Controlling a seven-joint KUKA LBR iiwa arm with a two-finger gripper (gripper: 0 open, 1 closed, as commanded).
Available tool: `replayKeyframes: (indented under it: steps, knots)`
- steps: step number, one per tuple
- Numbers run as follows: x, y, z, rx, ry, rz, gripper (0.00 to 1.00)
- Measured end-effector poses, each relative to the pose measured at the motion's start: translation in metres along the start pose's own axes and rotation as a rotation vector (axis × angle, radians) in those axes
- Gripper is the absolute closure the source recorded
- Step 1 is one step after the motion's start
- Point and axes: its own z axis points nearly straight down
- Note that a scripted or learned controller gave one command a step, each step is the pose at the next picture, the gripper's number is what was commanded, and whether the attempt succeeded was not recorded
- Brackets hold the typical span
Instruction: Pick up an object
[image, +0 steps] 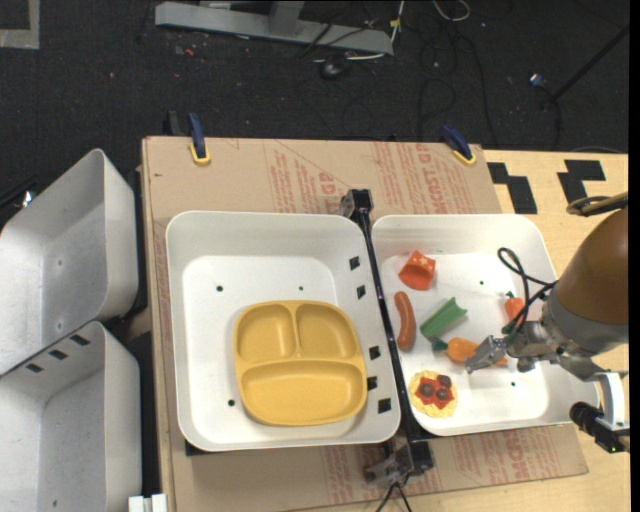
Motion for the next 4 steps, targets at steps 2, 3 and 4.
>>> replayKeyframes:
  steps: [2,3,4]
  knots:
    - [0.002,0.011,-0.060,-0.011,-0.004,-0.006,1.00]
    - [0.002,0.013,-0.110,-0.012,-0.005,-0.006,1.00]
    - [0.046,0.024,-0.113,-0.009,-0.003,-0.009,1.00]
